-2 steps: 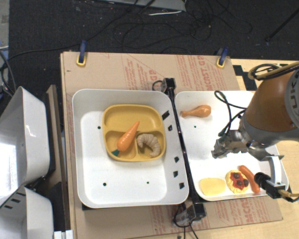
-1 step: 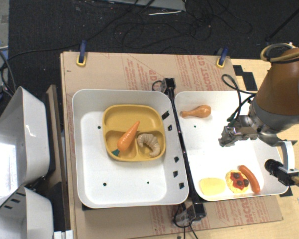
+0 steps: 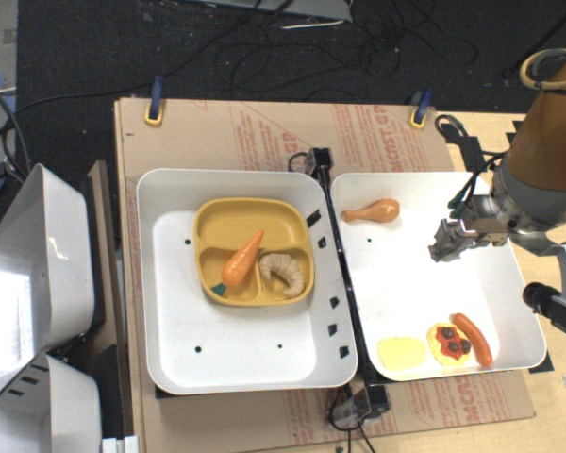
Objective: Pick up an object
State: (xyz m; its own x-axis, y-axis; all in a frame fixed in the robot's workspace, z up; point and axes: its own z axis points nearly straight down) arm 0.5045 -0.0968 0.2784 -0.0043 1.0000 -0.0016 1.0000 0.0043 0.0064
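The gripper (image 3: 448,244) hangs over the right bin (image 3: 509,281), above bare white floor in its far-right part. Whether it is open or closed cannot be told from this view; nothing is seen held.

Candidate objects, right bin:
- Chicken drumstick (image 3: 374,213), far-left area, lying flat, well apart from the gripper. It looks like a light, rigid plastic toy. The thick end is rounded and probably slippery; the narrow shank to its left offers the better hold, taken across its width.
- Sausage (image 3: 474,338), near-right corner, touching or just beside a small pizza piece (image 3: 450,344). The sausage is slim and would likely roll; grip across its middle.
- Yellow disc (image 3: 402,352), near edge, flat. Judged a poor choice, as it gives little height to clamp.

Left bin (image 3: 160,253): a yellow divided plate (image 3: 255,213) holds a carrot (image 3: 243,259) and a shrimp (image 3: 285,272), lying in adjoining compartments. The plate rim would hamper access.

Assessment: all items appear light and not fragile. The drumstick is the nearest clear target.
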